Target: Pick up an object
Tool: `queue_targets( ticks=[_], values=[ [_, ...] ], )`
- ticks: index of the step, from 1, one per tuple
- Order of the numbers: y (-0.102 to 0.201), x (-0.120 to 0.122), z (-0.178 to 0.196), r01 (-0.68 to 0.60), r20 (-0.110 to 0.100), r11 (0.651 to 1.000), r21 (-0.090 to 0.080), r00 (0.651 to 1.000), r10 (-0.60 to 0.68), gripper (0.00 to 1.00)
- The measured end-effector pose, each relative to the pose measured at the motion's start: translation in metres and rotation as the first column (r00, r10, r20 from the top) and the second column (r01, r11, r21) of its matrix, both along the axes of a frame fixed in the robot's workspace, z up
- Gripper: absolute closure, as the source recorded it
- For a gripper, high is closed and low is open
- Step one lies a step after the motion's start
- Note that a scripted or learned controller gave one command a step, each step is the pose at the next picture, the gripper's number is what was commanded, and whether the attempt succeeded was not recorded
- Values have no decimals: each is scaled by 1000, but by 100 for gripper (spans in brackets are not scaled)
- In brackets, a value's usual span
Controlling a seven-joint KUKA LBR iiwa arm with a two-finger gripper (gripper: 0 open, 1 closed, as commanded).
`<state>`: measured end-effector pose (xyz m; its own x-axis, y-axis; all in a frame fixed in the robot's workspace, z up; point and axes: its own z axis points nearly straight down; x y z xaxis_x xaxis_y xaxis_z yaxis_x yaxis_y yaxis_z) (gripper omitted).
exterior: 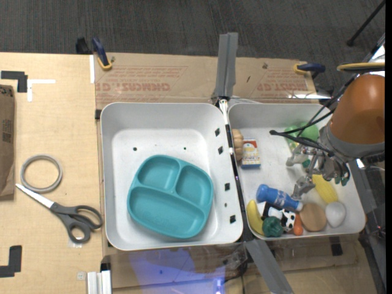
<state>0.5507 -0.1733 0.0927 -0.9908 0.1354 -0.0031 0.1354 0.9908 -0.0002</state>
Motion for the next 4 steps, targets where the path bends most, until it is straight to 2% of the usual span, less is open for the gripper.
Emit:
queue_targets(
  ticks=[1,2,3,4],
  values=[
    [0,2,11,0,5,1000,-1,1000,0,100],
    [0,2,11,0,5,1000,-1,1000,0,0],
    [60,23,0,60,1,998,1,998,-60,0],
    [77,96,1,143,2,990,1,990,-143,0]
  ],
)
